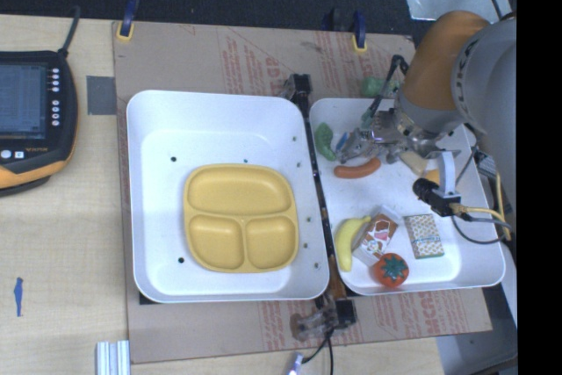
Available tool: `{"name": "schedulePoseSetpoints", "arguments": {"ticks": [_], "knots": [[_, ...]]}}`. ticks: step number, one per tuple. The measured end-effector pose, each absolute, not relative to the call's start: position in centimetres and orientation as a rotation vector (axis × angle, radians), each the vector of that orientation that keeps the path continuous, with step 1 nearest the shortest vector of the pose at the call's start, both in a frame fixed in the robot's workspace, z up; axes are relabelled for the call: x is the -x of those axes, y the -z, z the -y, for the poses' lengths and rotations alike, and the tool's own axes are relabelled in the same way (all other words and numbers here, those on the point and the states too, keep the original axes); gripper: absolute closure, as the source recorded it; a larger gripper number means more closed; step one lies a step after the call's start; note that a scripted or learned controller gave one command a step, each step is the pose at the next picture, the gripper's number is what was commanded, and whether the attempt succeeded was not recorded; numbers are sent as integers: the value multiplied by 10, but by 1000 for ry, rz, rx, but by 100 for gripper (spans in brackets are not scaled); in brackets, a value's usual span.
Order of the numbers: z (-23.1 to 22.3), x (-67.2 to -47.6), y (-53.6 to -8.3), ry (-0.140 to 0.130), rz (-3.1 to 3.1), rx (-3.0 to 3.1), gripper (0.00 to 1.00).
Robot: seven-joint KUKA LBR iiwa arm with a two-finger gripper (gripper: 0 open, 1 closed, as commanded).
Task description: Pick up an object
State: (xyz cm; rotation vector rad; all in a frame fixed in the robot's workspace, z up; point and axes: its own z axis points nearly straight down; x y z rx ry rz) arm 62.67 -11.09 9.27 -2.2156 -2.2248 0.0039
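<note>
Two white bins are sitting side by side on a cardboard-covered bench.
Sausage [357, 169] is lying in the right bin [479, 277], gripper [367, 147] hovering just above it, finger spread unclear; banana [347, 240] and tomato [391, 270] are lying below the sausage.

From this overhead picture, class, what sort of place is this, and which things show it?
Probably a robotics lab test bench. A grey and orange robot arm reaches into a white bin of toy food, a handheld control pendant lies alongside, and clamps pin the cardboard base down.
</note>
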Motion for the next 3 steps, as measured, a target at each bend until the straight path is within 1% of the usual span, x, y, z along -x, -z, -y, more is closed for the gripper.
{"name": "schedulePoseSetpoints", "arguments": {"ticks": [1, 2, 3], "knots": [[108, -587, -92, -6, 2225, 2214, 0], [109, -587, -102, -9, 2228, 2211, 100], [46, -590, -193, -1, 2226, 2215, 100]]}}
